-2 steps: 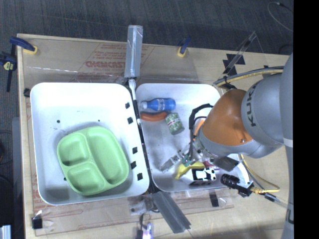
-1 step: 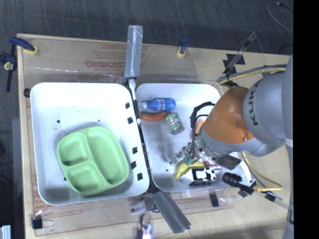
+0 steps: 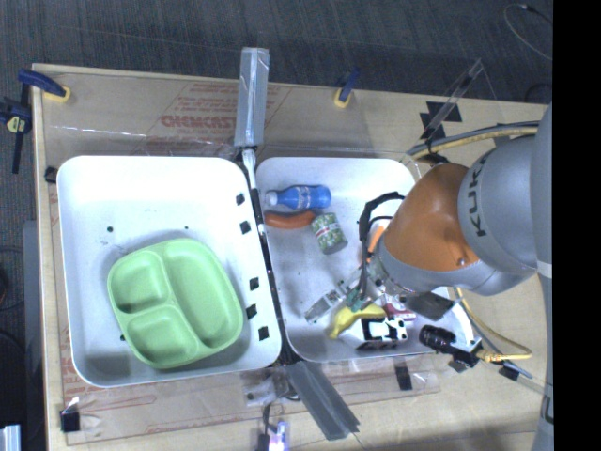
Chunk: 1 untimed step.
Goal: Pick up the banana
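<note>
Jaws (image 3: 362,301) state unclear, at banana (image 3: 349,318) | near: can (image 3: 329,232), bottle (image 3: 300,197), sausage (image 3: 289,219)

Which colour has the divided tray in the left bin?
Light green tray, best in the camera view.

Colours across the two white bins

A yellow curved banana (image 3: 349,319) lies in the right shallow white plastic bin (image 3: 299,332), with a blue plastic bottle (image 3: 300,197), an orange-red sausage-shaped toy (image 3: 289,219) and a green patterned can (image 3: 329,232); a pale green divided plate (image 3: 174,299) sits in the left white bin (image 3: 84,195); the grey arm (image 3: 507,214) wears an orange band (image 3: 423,228).
</note>
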### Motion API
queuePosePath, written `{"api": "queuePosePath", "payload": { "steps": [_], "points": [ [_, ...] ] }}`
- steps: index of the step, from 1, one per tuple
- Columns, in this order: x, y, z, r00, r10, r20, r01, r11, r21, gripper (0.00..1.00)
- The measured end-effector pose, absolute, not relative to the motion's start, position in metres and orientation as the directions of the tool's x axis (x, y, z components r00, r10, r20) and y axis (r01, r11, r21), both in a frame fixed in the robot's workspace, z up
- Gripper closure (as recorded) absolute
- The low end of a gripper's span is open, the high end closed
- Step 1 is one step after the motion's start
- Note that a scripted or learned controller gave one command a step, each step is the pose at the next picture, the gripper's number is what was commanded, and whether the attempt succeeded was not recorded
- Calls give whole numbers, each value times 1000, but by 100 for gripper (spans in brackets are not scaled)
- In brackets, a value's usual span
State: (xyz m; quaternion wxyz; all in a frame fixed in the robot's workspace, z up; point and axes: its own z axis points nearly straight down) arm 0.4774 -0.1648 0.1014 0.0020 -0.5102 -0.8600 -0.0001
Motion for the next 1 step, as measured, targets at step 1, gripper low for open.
{"api": "queuePosePath", "payload": {
  "steps": [1],
  "points": [
    [477,-195,92,-645,764,-1,764,645,1,0]
  ]
}}
